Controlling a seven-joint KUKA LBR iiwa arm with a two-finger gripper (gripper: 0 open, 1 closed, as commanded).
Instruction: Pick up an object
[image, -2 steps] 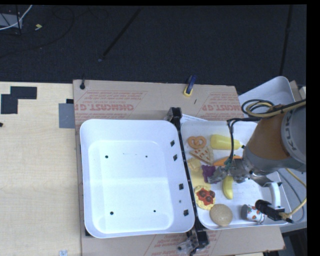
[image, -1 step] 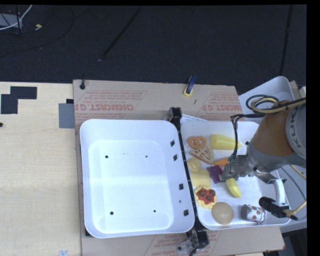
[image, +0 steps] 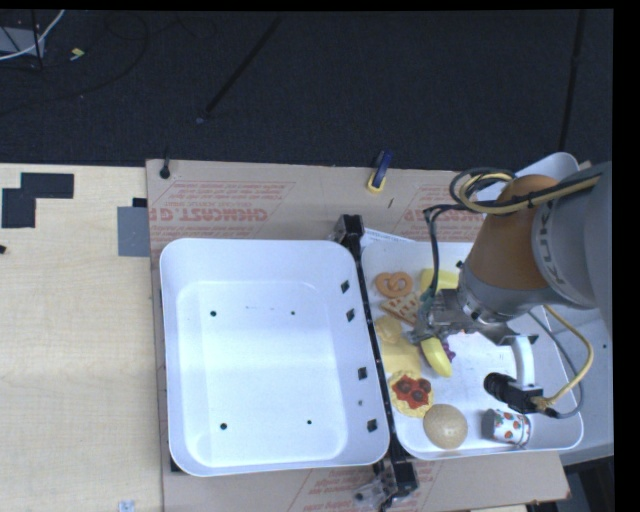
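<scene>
End effector (image: 436, 325) low over the right bin (image: 572, 438), at the end of the grey arm (image: 570, 250) with its orange band. Grip state: cannot tell, hidden under wrist and cables. Directly below it and touching or nearly so, a yellow banana (image: 438, 357), slanted, lying on the bin floor near the centre; not possible to say whether clasped.

Around the banana, in the same bin: a pretzel (image: 393, 285) towards the far left corner; a small yellow piece (image: 440, 278) just beside the wrist; a pale yellow flat item (image: 394, 348) along the left wall; a red-and-yellow pizza-like toy (image: 410, 392) nearer the front; a beige ball (image: 445, 425) at the front edge; a white cup with red dots (image: 510, 427) on its side, near the front right corner.

Alongside, to the left, the left bin (image: 168, 350) on the same surface. At the far edge of the cardboard, a blue and yellow clamp (image: 379, 172).
</scene>
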